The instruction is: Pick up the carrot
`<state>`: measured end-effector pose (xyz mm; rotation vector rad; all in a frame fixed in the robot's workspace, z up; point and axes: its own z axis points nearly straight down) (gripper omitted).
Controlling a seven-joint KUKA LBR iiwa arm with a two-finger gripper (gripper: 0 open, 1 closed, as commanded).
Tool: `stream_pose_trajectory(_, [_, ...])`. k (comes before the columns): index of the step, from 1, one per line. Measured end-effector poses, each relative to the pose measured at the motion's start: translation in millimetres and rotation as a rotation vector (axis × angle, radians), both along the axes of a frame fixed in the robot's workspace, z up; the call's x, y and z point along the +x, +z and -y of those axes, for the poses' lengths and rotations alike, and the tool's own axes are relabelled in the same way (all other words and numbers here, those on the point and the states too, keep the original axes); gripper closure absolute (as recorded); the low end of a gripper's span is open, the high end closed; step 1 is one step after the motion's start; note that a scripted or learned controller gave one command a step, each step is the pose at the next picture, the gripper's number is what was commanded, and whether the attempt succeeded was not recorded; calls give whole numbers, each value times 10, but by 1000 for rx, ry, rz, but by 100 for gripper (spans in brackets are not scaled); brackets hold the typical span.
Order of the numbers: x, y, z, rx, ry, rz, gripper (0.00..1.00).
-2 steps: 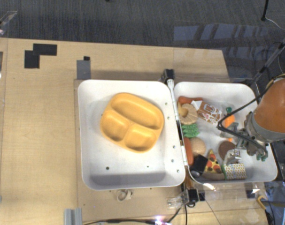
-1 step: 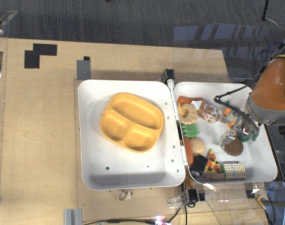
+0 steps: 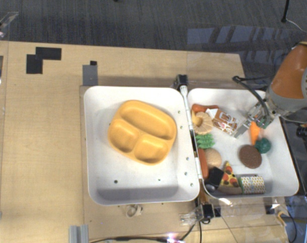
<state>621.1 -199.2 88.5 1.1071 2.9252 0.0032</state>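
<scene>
Bench: pale wooden surface across the lower frame, with black marks at upper left and dark carpet beyond its far edge.
Left bin: shallow white tray, centre-left of frame, touching its neighbour along a shared metal strip.
Yellow tray: three-compartment dish lying tilted in the middle of the left bin, nothing in its hollows.
Right bin: shallow white tray, centre-right of frame, holding all the small items.
Arm: grey body with an orange band, entering from the right edge, wrist angled down over the upper right part of the right bin.
Gripper: low over the upper right part of the right bin, just above the carrot's top end; whether the fingers are apart or closed cannot be told, and no grasp is visible.
Carrot: small orange piece, roughly upright in the frame, in the right part of the right bin, directly below the gripper.
Green item: round teal-green lump just beside the carrot's lower end.
Brown disc: flat round piece below the carrot, apart from it.
Snack packet: red-and-white wrapper left of the gripper.
Patterned block: near the bin's lower wall.
Left-wall cluster: mixed toy foods stacked along the right bin's left wall; individual kinds hard to tell.
</scene>
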Motion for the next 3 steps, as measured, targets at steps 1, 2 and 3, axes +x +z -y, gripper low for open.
stream_pose_trajectory(1, [-797,14,-192,0,98,-4,0])
stream_pose_trajectory(2, [134,-22,21,6,-101,-1,0])
stream_pose_trajectory(3, [167,142,29,0,-93,11,100])
